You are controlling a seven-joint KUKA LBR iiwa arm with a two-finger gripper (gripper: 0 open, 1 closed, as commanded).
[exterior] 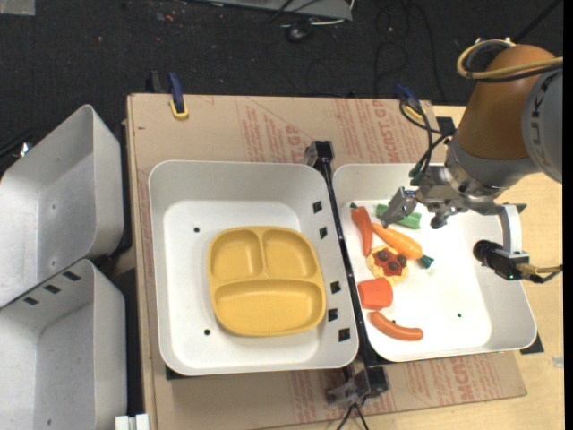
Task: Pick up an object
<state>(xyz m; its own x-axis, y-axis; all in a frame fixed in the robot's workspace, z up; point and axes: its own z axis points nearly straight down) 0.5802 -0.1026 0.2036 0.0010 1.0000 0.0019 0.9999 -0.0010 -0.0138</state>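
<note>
- Arm (510, 106) came in from the right and hung over the far part of the right bin (474, 330).
- Gripper (421, 206) sat low over the bin's far-left area; whether it was open or shut could not be told from this angle.
- Green piece (394, 211) lay right at the gripper's left side, touching or just beside it. Nothing visibly between the fingers, so no confirmed grasp.
- Carrot (398, 239) lay just in front of the gripper, slanted, its green tip (426, 261) pointing toward the bin's centre.
- Red pepper (362, 229) lay left of the carrot, near the divider between the bins, elongated front to back.
- Pizza slice (389, 262) lay just in front of the carrot, touching or nearly so.
- Orange-red block (376, 293) sat in front of the pizza slice, close to the left wall.
- Sausage (396, 328) lay nearest the front of the bin, well apart from the gripper.
- Left bin (179, 330) held a yellow divided plate (266, 280), roughly centred, three compartments.
- Both bins rested on a cardboard-covered bench (242, 124).
</note>
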